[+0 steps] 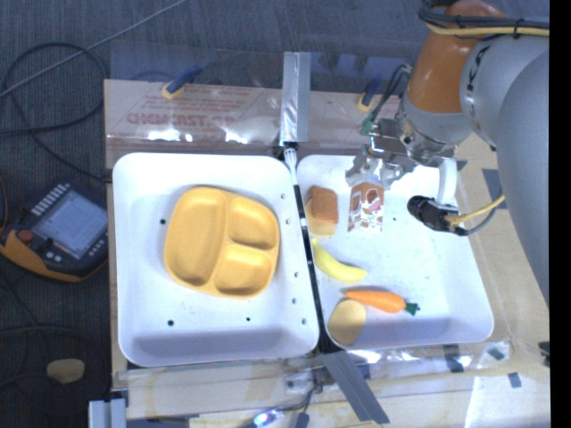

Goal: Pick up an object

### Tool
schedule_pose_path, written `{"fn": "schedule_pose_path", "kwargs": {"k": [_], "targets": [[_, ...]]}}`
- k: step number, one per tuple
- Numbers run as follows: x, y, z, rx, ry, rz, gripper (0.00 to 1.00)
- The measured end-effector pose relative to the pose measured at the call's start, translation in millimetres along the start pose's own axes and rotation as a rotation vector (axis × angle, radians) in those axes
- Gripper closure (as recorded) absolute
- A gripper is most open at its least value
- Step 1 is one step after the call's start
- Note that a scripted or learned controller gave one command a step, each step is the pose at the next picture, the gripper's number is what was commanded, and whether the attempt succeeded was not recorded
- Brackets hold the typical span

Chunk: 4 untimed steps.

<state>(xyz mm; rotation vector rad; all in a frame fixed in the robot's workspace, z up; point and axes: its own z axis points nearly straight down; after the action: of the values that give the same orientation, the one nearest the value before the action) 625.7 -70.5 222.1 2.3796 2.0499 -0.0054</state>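
**Hand over the carton in the right bin**

The hand (373, 169) sits low over the right bin (446, 275), directly above a small brown-and-white carton (366, 209), likely the chosen object; the carton seems to hang from its fingertips, but the slanted view leaves the grip unclear; whether the hand is parted or closed, I cannot tell; the bread roll (322, 209), banana (336, 263) and carrot (379, 301) lie clear of it; the yellow tray (223, 241) lies in the left bin (143, 239).

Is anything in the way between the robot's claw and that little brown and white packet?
Nothing visible. The gripper is right above the packet in the right bin; the bread roll sits beside it.
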Motion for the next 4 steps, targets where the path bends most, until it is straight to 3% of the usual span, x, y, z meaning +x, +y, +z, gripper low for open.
{"fn": "schedule_pose_path", "kwargs": {"k": [1,2,3,4], "targets": [[22.2,10.7,-170.1,-0.001,-0.001,0.048,1.00],[22.4,10.6,-170.0,0.000,-0.002,0.048,0.00],[18.9,-38.3,19.8,0.003,0.002,-0.039,0.00],[-32.2,-12.1,118.3,0.002,0.002,-0.129,0.00]]}}
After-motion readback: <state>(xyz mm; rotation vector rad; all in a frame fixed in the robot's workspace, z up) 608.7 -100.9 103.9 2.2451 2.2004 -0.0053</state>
